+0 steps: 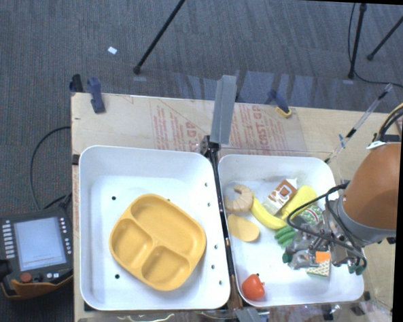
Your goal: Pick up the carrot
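Gripper (312, 249) sits low in the right bin (283, 165), can't tell if it's clenched. Small orange carrot (323, 257) is right at it, too hidden to read its direction. Snack box (282, 194) up-left, writing unreadable.

Tool (313, 249) tips hidden among clustered items.

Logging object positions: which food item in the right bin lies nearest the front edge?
The tomato, red and round, at the front-left corner, apart from the pile by the gripper.
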Robot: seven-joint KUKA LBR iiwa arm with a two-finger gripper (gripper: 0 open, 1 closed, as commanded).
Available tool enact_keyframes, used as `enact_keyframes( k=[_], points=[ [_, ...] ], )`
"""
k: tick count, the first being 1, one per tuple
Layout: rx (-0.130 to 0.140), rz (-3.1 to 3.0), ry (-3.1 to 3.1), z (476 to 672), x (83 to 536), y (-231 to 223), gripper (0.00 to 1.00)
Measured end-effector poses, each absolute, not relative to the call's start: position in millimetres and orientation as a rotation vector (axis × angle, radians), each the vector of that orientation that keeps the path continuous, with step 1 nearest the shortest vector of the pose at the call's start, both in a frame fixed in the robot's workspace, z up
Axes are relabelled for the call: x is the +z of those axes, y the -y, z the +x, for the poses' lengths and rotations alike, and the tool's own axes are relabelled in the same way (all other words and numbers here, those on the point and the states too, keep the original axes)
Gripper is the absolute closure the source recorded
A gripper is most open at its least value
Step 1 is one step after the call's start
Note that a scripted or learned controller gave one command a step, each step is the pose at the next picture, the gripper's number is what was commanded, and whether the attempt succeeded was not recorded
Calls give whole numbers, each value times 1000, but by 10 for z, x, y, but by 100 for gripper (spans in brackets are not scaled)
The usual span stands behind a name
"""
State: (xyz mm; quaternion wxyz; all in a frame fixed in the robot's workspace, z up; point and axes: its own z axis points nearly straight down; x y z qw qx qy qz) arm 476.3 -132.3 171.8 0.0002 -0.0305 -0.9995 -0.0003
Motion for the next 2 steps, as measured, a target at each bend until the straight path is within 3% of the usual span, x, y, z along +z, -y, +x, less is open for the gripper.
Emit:
enact_keyframes(
  k=[1, 2],
  points=[
    [-1, -122, 3139, 4757, 1685, 2048, 100],
    [-5, -123, 3140, 4770, 1779, 2039, 100]
  ],
)
